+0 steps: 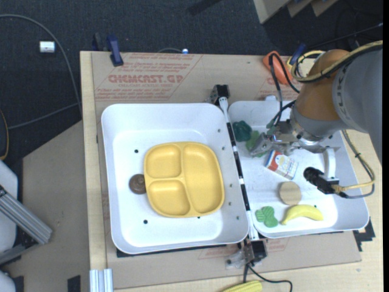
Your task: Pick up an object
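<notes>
Banana (302, 213) is the closest pickable thing, lying at the near edge of the right bin (352, 221), with a little green leafy toy (265, 216) just beside it on its left. So yeah, nothing's picked yet as far as I can judge, I'm in the reach-down stage.

A bit further in there's a round tan disc (290, 192), then a small white carton with red and blue print (281, 164) lying tilted. My hand (271, 140) is down low just past that carton, near a dark green lump (242, 130) at the far left corner of the bin. Honestly can't tell whether my hand is open or closed from this angle, the wrist hides too much, and I can't see anything clamped in it.

Next move, my guess: settle on one target, probably the carton or the green lump since they're closest to me, line up over it and close.

Left bin (115, 123) has a yellow divided plate (182, 179) with a brown round thing (137, 184) touching its left rim.

Writing: the carton's print is too small to read. On the table (146, 78) behind the bins, red lettering reads something like "CHEMCAST GP", the smaller lines are illegible.
</notes>
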Controlling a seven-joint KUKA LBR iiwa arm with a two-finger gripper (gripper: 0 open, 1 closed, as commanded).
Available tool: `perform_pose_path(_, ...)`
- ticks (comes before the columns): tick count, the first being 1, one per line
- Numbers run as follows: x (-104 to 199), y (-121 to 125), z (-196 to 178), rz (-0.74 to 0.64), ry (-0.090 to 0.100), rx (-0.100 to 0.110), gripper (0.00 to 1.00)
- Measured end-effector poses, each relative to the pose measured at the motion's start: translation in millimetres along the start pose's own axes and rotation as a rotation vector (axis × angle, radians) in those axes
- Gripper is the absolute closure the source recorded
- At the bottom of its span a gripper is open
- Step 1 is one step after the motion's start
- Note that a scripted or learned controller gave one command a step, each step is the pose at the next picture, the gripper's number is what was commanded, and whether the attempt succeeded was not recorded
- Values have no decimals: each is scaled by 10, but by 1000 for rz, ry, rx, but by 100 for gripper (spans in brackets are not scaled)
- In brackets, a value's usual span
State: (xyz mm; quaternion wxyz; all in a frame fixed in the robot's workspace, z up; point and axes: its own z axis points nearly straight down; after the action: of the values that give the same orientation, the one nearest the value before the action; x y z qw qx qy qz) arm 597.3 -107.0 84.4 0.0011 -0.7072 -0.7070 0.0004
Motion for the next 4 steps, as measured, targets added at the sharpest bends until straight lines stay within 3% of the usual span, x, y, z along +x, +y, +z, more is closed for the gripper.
perform_pose_path(1, 45, -248, 1, 1, 0, 0, 0)
perform_pose_path(2, 51, -242, -99, 1, 0, -2, 100)
perform_pose_path(3, 52, -243, -97, 1, 1, -2, 0)
perform_pose_path(4, 83, -576, 5, 1, 0, 0, 0)
